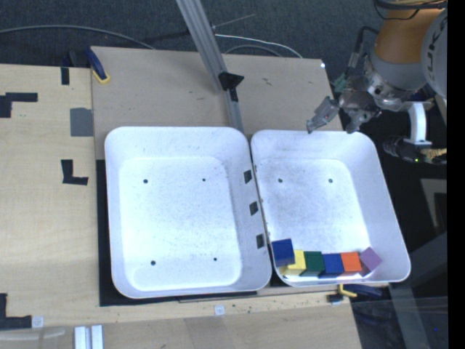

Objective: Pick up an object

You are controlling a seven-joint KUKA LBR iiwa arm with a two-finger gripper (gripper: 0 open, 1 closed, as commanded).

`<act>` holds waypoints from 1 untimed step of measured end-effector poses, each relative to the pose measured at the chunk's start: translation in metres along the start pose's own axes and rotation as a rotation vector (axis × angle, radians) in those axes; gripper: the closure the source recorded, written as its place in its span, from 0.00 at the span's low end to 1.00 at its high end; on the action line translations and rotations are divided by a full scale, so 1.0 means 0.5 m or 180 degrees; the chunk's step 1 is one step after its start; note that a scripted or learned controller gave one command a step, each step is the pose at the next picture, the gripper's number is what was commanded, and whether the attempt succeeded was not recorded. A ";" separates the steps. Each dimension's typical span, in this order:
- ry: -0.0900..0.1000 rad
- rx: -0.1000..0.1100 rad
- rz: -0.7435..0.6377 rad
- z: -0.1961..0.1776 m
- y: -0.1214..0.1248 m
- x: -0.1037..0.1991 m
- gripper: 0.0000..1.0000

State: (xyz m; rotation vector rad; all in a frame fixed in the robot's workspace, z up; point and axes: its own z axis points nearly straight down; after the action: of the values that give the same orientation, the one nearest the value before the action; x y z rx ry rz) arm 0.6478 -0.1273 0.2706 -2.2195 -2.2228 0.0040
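Note:
Several small blocks lie in a row along the near edge of the right bin (383, 195): a blue block (282, 250) sitting on a yellow one (295, 267), then a green block (313, 262), another blue block (333, 264), an orange block (351, 261) and a purple block (370, 257). My gripper (336, 123) hangs above the far rim of the right bin, well away from the blocks. Its fingers are spread and nothing sits between them.
The left bin (116, 195) stands beside the right one, with dark clips along the shared wall. A slanted metal pole (207, 38) rises from behind the bins. A blue and yellow clamp (98, 65) lies at the bench's far left corner.

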 end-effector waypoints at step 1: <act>-0.0002 -0.0007 0.0006 -0.001 0.020 -0.057 0.00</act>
State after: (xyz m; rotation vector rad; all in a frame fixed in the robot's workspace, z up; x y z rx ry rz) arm 0.6580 -0.1558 0.2711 -2.2230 -2.2221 0.0024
